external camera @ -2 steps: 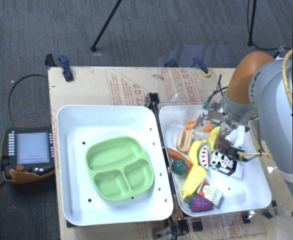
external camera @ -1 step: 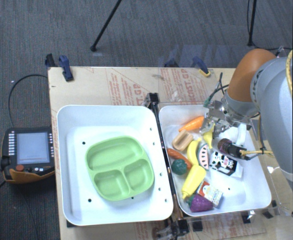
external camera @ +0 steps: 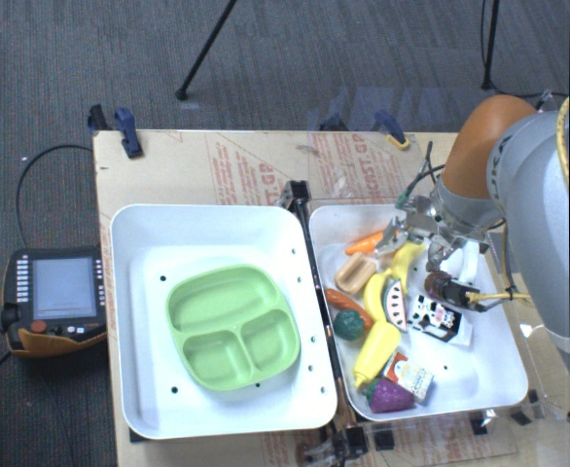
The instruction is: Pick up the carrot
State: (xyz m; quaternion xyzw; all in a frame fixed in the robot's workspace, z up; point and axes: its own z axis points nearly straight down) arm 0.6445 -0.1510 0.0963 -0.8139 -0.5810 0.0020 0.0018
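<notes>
Camera view, cardboard-topped bench (external camera: 227,163), dark carpet (external camera: 71,56), tool (external camera: 431,261) grip state unclear, carrot (external camera: 365,243) nearby.

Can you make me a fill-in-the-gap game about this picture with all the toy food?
1. The pale green plastic divided plate lies in the ______ white bin.
2. That plate has ______ compartments.
3. The orange toy carrot lies in the ______ white bin, near its far edge.
4. The small purple toy grapes lie nearest the ______ edge of their bin.

Missing words: left; three; right; near
</notes>
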